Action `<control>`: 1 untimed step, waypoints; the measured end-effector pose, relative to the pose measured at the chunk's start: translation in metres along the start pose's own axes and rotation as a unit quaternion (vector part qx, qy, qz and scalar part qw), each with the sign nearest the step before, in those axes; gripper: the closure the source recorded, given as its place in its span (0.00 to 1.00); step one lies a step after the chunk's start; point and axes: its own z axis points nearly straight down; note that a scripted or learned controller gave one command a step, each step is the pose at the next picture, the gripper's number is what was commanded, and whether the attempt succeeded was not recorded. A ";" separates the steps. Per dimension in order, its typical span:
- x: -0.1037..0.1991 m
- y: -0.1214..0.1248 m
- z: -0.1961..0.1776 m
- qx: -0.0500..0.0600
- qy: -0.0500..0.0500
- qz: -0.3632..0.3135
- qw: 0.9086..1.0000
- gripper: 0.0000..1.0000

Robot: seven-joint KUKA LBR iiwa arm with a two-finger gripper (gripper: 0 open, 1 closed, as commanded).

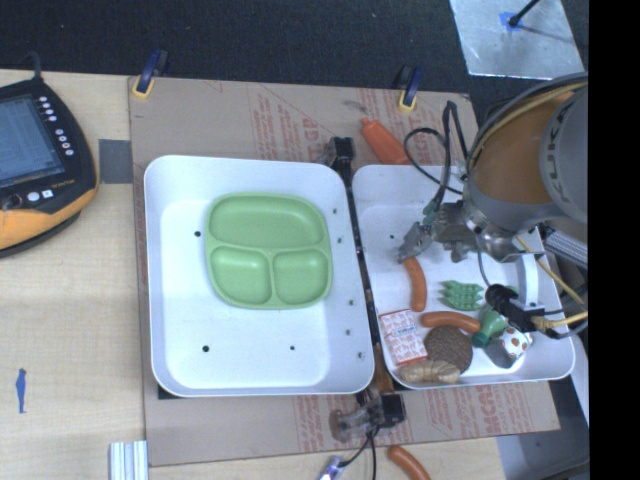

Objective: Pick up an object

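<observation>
**Claw above the orange sausage in the right bin**

The metal two-finger claw [412, 248] hangs over the right white bin [375, 193]; whether it is apart or together I cannot tell. Just below the claw lies a small orange sausage-shaped toy [417, 286], upright along the bin floor, smooth and rounded at both ends.

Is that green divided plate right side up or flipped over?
Right side up: the green plate shows three hollow compartments facing upward in the left bin.

Arm [545, 163]: grey rounded housing with a broad orange band; black cables [440, 158] loop beside the wrist.
</observation>
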 end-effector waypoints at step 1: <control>-0.007 0.002 0.041 0.000 0.000 0.000 1.000 0.00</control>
